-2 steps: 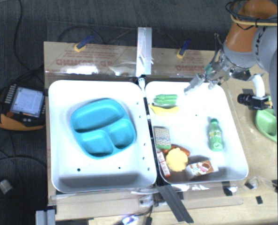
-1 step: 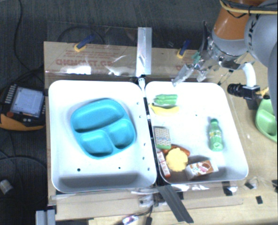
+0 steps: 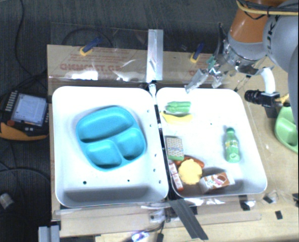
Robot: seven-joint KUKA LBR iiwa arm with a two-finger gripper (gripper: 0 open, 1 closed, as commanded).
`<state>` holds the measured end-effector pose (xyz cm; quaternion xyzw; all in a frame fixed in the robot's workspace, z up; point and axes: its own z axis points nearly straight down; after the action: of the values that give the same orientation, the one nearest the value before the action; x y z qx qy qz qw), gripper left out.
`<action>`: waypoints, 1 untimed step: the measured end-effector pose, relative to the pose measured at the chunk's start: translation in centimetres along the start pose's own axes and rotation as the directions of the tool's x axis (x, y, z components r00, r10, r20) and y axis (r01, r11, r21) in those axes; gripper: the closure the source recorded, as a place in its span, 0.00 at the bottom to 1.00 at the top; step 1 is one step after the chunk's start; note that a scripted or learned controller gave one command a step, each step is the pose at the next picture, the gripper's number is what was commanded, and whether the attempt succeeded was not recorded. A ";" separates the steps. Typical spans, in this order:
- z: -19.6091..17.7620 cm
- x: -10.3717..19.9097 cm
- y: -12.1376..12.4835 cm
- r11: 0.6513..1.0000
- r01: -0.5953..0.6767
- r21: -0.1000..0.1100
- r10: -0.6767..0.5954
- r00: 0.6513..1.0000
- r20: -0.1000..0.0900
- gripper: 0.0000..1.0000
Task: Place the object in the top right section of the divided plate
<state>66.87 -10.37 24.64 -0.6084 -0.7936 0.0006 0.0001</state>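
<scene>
Divided plate (image 3: 110, 136) lies long axis slanting up-right; gripper (image 3: 202, 79) hovers, grasp state unclear.

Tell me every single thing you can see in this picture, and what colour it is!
bins: 2, white, side by side on the bench
divided plate: 1, blue, in the left bin
green bottle: 1, green, right side of the right bin
green and yellow toy: 1, top left of the right bin
small packets and toy food: a cluster, orange, red and grey, bottom left of the right bin
handheld screen device: 1, orange and black, left of the bench
clips: 2, blue and yellow, on the back board
green thing: 1, at the right edge
arm: 1, grey with orange band
pincer: 1, above the right bin's top edge
</scene>
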 end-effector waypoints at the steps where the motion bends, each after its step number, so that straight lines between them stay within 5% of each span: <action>1: 0.0 0.0 0.0 1.000 0.000 0.000 0.000 1.000 0.000 0.00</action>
<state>66.86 -10.37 24.64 -0.6084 -0.7936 0.0006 0.0001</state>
